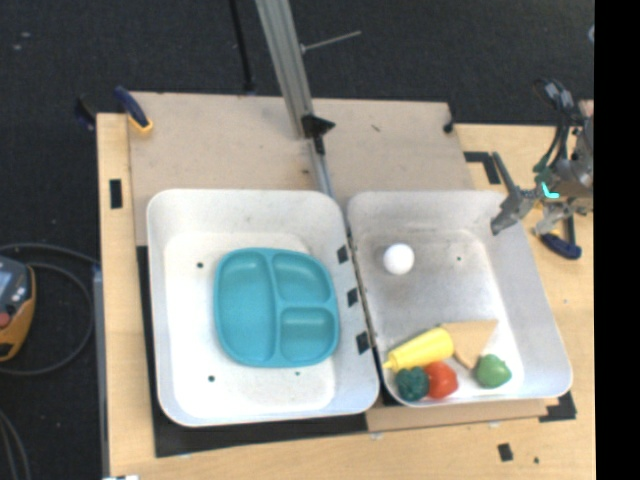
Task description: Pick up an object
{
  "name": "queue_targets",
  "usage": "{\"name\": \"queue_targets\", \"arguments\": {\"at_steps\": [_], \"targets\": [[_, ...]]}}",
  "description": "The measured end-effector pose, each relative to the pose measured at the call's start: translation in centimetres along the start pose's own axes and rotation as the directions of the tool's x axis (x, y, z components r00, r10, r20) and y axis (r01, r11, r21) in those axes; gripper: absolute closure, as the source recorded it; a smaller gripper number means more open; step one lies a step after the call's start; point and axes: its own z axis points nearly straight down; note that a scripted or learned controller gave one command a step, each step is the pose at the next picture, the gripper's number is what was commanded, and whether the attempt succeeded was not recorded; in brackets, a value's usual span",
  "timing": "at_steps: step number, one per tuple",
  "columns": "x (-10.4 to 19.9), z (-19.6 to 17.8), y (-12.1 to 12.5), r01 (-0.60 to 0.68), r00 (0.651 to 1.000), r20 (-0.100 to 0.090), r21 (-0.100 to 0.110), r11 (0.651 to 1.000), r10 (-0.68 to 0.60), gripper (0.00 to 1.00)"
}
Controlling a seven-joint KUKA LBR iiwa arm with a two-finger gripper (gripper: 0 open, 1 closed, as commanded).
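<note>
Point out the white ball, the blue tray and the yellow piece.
white ball (399, 259), camera view, its middle.
blue tray (275, 305), camera view, the ridge between its compartments.
yellow piece (421, 349), camera view, mid-length.

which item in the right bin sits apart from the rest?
The white ball, alone in the middle of the right bin. The yellow, tan, red and two green pieces are clustered at the bin's near edge.

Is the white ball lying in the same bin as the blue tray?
No, the white ball lies in the right bin; the blue tray is in the left bin.
</note>
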Motion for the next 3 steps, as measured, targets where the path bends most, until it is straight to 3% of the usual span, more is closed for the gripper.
{"name": "queue_targets", "arguments": {"at_steps": [1,3], "targets": [[0.0,-0.2,0.1,0.001,1.0,0.001,-0.003,1.0,-0.001,0.0],[0.4,11.3,1.2,0.004,1.0,0.001,0.0,1.0,-0.004,0.0]]}}
